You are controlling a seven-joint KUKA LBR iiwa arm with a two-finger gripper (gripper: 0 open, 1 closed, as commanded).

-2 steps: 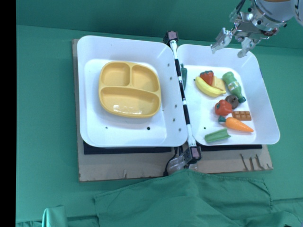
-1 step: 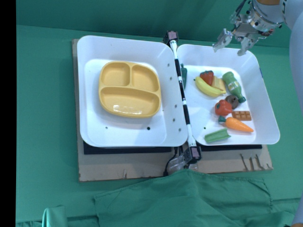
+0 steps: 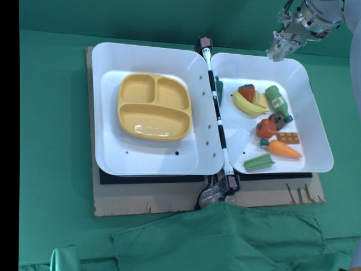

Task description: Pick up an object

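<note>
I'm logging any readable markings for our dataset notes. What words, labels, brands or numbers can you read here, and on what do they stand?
No text can be read anywhere.
Green bottle in the right bin: it has a pale label band, too small and blurred to read.
Yellow divided plate, left bin, toy foods: no markings to be seen.

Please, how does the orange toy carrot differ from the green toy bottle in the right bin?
The orange toy carrot is a tapering cone with its tip toward the bin's right wall; the green toy bottle is rounded, with a narrower neck and a pale label. The carrot lies near the bin's front, beside a brown waffle-like block; the bottle lies farther back, beside a yellow toy banana. Both lie flat in the right white bin, apart from the gripper.
</note>
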